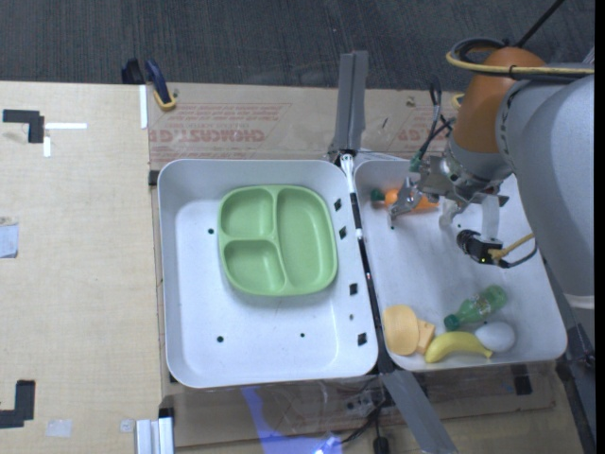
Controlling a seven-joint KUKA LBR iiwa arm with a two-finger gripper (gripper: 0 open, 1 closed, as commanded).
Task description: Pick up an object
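The grey arm with the orange band above its wrist reaches in from the right and hangs over the far part of the right shallow white bin. Its two-finger gripper is low over the bin floor, close to the far left corner, and the dark fingers point toward the wall between the two bins. How far the fingers stand open I cannot tell, because they look like one dark shape from this angle. Just beside them lies a small orange carrot-like toy with a green end (it touches or nearly touches the gripper, but I cannot see it between the fingers). At the near end of the same bin several things lie close together: a flat pale orange piece, a yellow plastic banana, a green translucent bottle lying on its side, and a white egg-shaped object just beside the banana. The left shallow white bin holds a light green plastic plate with three compartments, which lies flat in its far half. Both bins stand on a pale wooden bench.
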